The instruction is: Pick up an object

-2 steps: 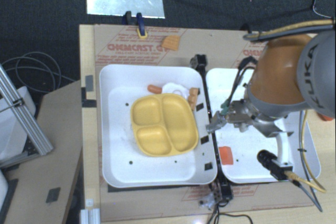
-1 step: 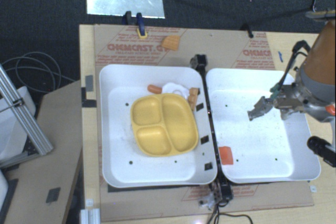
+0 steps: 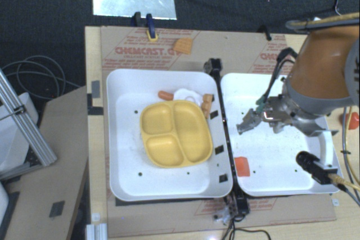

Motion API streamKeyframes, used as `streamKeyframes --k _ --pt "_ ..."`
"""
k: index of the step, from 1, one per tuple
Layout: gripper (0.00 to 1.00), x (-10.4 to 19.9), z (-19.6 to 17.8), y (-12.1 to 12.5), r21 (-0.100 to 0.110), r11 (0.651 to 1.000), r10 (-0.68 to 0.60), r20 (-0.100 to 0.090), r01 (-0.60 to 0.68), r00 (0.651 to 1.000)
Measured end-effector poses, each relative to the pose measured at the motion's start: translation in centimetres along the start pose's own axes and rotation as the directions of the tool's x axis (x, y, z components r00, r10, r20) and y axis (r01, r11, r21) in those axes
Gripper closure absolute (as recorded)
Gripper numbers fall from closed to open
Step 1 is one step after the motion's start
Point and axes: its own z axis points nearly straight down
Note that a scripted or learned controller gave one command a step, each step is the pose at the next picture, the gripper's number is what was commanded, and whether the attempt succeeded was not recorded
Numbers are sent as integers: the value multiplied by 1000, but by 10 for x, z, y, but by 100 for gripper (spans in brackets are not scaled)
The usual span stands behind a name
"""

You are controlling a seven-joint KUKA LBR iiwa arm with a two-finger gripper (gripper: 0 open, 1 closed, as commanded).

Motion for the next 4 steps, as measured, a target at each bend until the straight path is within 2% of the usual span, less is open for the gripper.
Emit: streamKeyframes --k 1,2,3,4 --pt "0 -103 -260 19 -21 1000 13 8 -13 1000" --pt "0 -197 -125 -5 10 1000 19 3 -19 1000" --pt "0 -48 -66 12 4 1000 -10 -3 10 1000" --pt "0 -4 -94 3 -5 1000 -1 0 1 1000"
